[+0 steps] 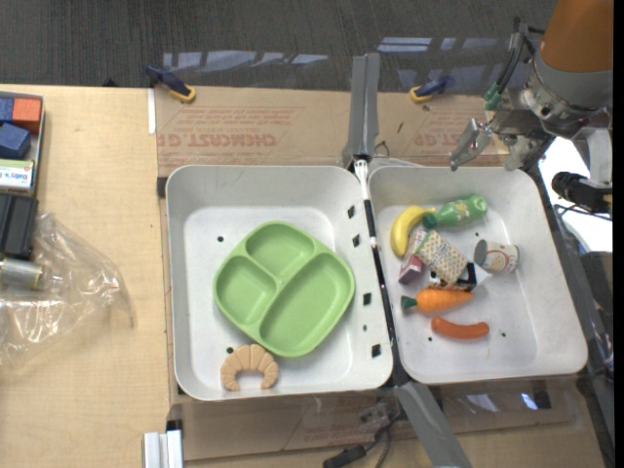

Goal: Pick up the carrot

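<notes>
right bin (561, 354) holds one carrot (444, 300), one banana (404, 229), one sausage (460, 329); gripper (478, 144) above, grip unclear.

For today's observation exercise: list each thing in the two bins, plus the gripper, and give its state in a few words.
carrot: lying flat, right bin, not held
sausage: lying flat, in front of the carrot
banana: lying flat
green bottle: on its side
cup: tipped on its side
carton: lying down
green plate: flat, left bin
croissant: flat, beside the plate
gripper: above the right bin's back edge
</notes>
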`<control>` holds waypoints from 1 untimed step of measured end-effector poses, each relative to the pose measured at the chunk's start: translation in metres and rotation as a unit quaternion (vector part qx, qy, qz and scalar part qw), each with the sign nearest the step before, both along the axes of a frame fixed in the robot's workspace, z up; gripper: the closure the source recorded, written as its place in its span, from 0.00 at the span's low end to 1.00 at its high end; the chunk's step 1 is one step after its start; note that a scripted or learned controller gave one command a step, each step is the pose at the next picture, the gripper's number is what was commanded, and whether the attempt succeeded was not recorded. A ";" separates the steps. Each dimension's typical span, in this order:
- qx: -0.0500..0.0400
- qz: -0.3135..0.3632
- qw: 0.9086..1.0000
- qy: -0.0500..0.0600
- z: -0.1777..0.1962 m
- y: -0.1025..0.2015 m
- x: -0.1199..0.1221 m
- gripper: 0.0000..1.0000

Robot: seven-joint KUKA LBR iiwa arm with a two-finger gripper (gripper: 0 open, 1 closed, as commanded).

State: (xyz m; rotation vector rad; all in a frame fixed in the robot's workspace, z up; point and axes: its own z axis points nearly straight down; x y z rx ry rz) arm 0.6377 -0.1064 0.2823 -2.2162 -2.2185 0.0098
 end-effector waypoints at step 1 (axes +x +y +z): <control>-0.001 -0.076 0.997 0.000 -0.132 0.013 0.020 0.00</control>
